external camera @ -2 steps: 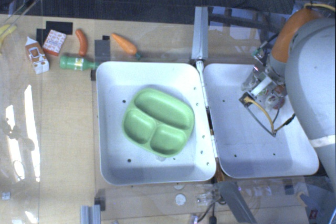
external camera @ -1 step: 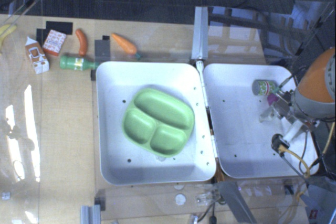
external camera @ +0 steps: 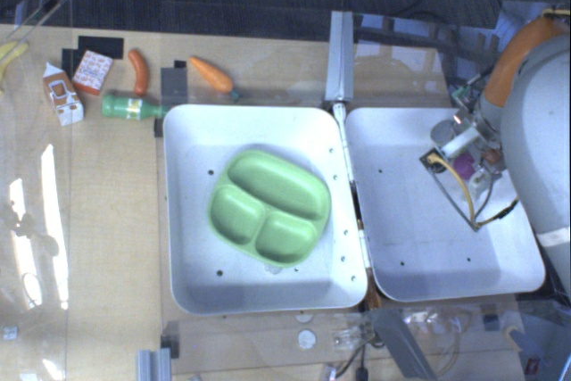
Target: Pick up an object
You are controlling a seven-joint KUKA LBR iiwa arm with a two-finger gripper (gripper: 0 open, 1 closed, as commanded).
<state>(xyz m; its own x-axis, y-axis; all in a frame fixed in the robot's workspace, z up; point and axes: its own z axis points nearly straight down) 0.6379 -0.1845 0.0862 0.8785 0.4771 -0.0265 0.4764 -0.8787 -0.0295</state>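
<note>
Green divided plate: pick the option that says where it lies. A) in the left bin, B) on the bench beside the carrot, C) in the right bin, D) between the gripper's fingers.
A: the green divided plate lies flat on the floor of the left bin, while the gripper is over the right bin and the carrot sits on the bench behind the bins.
</note>
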